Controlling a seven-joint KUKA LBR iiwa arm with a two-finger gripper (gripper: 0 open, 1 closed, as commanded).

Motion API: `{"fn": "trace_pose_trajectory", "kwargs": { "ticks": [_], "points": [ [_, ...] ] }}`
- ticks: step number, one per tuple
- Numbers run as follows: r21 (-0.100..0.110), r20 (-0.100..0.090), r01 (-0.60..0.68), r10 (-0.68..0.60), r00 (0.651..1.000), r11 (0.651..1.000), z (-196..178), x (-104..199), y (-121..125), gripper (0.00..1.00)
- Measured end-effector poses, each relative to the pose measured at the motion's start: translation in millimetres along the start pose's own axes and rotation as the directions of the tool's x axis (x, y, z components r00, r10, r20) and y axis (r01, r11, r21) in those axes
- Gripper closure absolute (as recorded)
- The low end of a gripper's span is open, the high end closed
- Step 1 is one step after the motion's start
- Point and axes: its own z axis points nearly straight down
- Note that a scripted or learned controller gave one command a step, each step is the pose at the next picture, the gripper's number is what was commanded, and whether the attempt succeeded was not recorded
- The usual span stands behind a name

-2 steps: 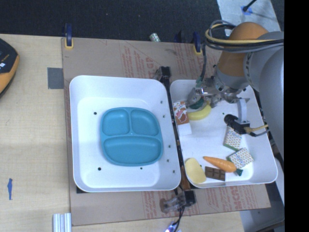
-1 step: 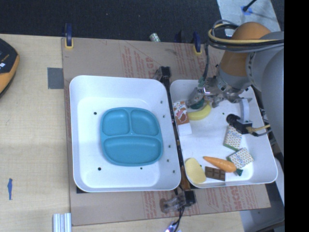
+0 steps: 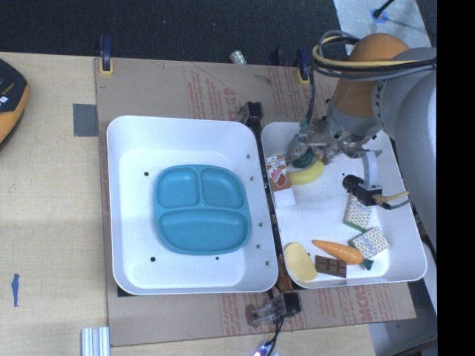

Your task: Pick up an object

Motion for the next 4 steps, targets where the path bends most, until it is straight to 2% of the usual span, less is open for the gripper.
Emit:
{"fn": "trace_pose_trajectory", "kwargs": {
  "ticks": [2,3,4],
  "points": [
    [-0.001,-0.007,0.000,0.000,1.000,1.000,1,-5,0,0.00],
    [-0.003,-0.007,-0.002,0.002,1.000,1.000,1,-22,0,0.00],
    [-0.005,-0.005,-0.001,0.001,1.000,1.000,-10,-23,1,1.00]
  ]
}}
